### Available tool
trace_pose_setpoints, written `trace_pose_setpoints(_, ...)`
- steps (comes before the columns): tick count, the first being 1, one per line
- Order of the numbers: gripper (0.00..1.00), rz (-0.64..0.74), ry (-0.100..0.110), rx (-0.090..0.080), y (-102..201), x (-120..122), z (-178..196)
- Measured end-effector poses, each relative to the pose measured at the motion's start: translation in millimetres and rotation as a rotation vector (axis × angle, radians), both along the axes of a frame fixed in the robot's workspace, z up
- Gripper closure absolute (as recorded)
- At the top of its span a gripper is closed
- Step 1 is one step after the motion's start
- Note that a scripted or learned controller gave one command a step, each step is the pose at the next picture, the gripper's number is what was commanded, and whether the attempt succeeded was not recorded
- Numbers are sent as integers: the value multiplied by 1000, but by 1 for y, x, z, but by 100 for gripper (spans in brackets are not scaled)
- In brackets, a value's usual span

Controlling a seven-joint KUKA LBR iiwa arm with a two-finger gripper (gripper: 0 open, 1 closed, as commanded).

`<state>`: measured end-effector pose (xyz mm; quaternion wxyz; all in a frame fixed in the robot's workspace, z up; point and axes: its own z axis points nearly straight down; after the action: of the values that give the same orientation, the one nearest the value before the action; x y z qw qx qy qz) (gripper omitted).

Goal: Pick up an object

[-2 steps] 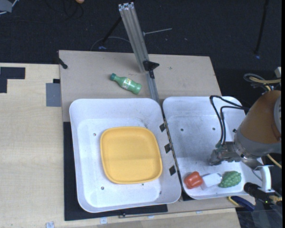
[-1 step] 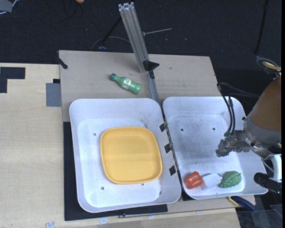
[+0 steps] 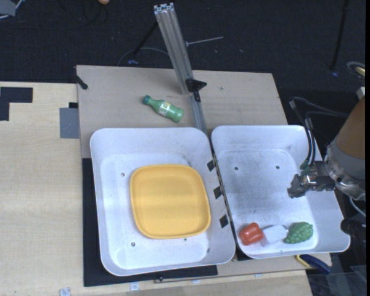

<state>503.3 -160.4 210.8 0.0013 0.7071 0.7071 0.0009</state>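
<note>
Glossy red pepper (image 3: 251, 233), knobbly green grapes (image 3: 298, 232) in right bin (image 3: 259, 142); jaws state unclear.

The arm enters at the right edge of the frame, about mid-height, its orange band (image 3: 356, 128) showing at the far right above the grey wrist (image 3: 344, 174). From the wrist the gripper (image 3: 296, 189) reaches leftward, lying roughly level across the right-middle of the frame with its dark tip pointing left and a little downward. Thin cables (image 3: 309, 142) loop up above the wrist.
</note>
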Motion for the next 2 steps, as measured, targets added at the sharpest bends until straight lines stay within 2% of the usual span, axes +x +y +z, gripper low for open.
trace_pose_setpoints(1, 100, 0, 1, 0, 0, 1, 37)
trace_pose_setpoints(2, 100, 4, 3, 2, 57, 7, 33)
